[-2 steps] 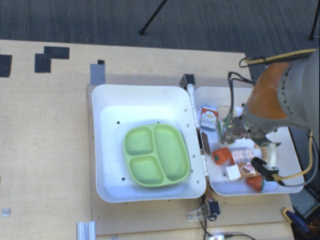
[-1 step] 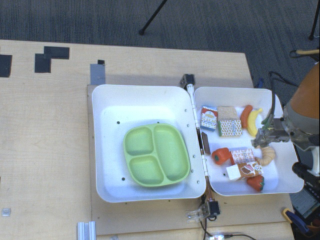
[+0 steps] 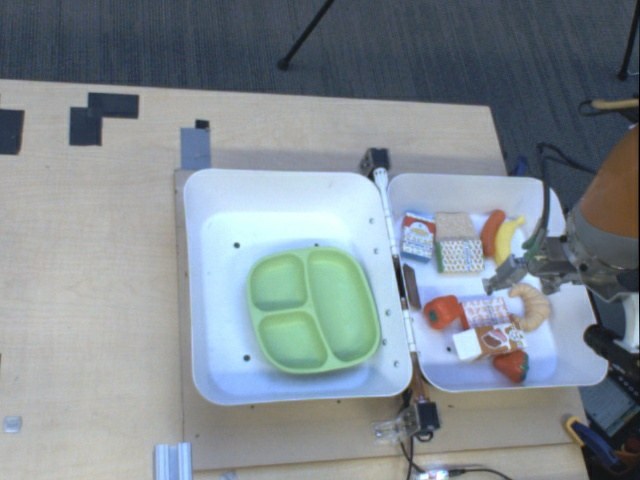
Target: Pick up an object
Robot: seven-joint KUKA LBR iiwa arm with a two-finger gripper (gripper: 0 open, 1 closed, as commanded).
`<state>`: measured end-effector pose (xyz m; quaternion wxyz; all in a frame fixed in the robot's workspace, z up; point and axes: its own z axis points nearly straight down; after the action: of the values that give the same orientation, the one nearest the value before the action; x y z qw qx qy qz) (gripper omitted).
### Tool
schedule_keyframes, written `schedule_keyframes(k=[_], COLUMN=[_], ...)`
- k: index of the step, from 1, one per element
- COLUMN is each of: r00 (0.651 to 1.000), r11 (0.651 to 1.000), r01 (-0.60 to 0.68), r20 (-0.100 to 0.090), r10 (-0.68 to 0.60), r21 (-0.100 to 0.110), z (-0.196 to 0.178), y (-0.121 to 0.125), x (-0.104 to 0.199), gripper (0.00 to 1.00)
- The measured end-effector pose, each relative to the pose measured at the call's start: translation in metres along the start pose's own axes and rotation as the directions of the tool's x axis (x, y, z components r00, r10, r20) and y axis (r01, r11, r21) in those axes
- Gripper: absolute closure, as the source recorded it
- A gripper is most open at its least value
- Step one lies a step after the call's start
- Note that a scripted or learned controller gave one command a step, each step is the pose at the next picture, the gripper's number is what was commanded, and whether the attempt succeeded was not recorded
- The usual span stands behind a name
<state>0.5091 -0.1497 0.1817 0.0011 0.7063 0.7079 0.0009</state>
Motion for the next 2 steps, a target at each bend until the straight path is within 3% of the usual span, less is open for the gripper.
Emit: schedule_keyframes(k=[1, 2], r00=[1.000, 1.000], r11=[1.000, 1.000], r01=[-0.002, 0.000], r20=[0.001, -0.001], r10=[0.002, 0.000], r21=[-0.002, -0.002], z=[0.0873, 0.0774], y=[-0.0111, -0.0103], x=[0.0280, 0.0292], gripper=[0.00, 1.00])
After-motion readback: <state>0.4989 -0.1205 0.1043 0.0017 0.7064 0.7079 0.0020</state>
